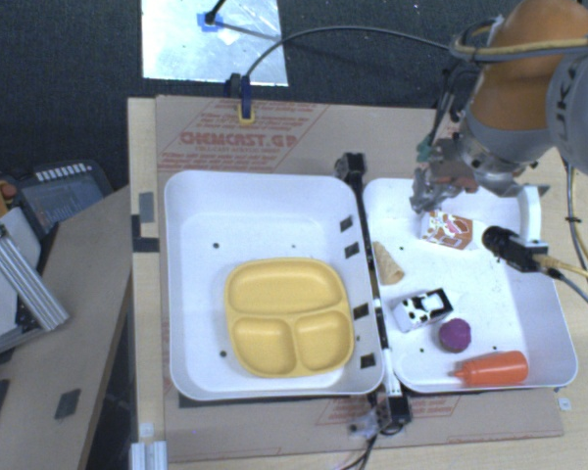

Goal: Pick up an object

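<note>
On the worktop (147, 262) two bins sit side by side. The left bin (191, 204) holds a divided tray (287, 314). In the right bin (549, 321), a packet (447, 230) lies at the back, a cone (388, 261) near the left wall, a bottle (490, 367) at the front, a ball (455, 335) just behind it.

- The arm (529, 76) reaches in from the right edge of the camera view and fills the upper right corner.
- Its grey casing shows at the far right, with the rounded orange band (539, 42) bulging just above the wrist.
- Yellow and dark cables loop around the top of the orange band and trail down its left side.
- The wrist points down and to the left, toward the back of the right-hand bin.
- The gripper (428, 196) hangs low at the end of the wrist, its fingers too blurred to read.
</note>
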### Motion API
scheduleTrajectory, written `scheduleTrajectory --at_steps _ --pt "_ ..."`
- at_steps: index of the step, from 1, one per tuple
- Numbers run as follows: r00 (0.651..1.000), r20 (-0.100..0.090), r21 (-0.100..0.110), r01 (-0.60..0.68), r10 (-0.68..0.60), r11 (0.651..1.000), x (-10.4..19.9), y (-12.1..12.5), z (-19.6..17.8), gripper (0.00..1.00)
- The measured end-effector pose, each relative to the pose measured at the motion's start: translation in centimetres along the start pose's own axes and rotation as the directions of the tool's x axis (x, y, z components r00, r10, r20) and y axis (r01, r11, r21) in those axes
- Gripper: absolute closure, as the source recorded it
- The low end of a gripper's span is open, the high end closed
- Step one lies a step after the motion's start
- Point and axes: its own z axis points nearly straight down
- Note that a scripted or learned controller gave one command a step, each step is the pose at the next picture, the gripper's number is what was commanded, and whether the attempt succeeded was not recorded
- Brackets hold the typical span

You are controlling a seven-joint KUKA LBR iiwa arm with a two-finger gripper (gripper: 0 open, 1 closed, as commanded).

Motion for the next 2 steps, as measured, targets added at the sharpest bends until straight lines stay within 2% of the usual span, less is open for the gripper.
scheduleTrajectory --at_steps 2 --pt "1.0 -0.001 0.003 0.001 -0.001 1.0 11.5 -1.5 3.2 1.0"
